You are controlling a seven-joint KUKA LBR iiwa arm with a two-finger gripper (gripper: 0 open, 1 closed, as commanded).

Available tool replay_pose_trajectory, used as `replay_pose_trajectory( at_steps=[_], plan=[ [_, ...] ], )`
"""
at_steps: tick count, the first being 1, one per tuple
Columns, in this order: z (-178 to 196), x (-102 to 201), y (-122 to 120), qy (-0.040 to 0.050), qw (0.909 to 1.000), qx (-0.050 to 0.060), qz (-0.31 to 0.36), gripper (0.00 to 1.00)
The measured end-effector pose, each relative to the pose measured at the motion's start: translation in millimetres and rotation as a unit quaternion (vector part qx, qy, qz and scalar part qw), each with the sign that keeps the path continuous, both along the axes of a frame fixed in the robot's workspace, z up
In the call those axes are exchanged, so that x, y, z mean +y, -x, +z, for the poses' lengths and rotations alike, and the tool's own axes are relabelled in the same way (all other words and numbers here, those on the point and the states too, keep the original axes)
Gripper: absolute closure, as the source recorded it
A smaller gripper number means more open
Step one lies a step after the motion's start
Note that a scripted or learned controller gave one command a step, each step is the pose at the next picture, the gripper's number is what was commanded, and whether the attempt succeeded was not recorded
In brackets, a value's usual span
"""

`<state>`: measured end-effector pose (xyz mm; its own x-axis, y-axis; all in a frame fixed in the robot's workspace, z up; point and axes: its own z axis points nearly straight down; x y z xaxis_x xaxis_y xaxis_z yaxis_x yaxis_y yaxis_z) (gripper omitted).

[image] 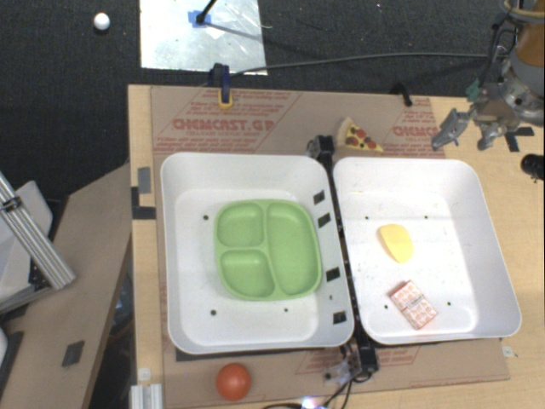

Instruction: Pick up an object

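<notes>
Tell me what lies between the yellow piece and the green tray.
In the camera view, the two bins' adjoining walls separate the yellow piece from the green tray.

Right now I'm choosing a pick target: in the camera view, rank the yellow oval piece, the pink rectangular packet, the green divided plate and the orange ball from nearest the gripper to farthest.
1. Yellow oval piece, middle of the right bin, below the gripper.
2. Pink rectangular packet, right bin's front.
3. Green divided plate, left bin.
4. Orange ball, on the bench in front of the left bin.
</notes>
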<state>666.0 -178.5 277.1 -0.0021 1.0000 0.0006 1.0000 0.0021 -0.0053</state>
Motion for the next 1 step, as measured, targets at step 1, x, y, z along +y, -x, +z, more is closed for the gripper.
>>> replay_pose_trajectory(
  at_steps=[1],
  plan=[
    [4.6, 0.3, -1.5, 0.0007, 1.0000, -0.004, 0.001, 0.00]
  ],
)
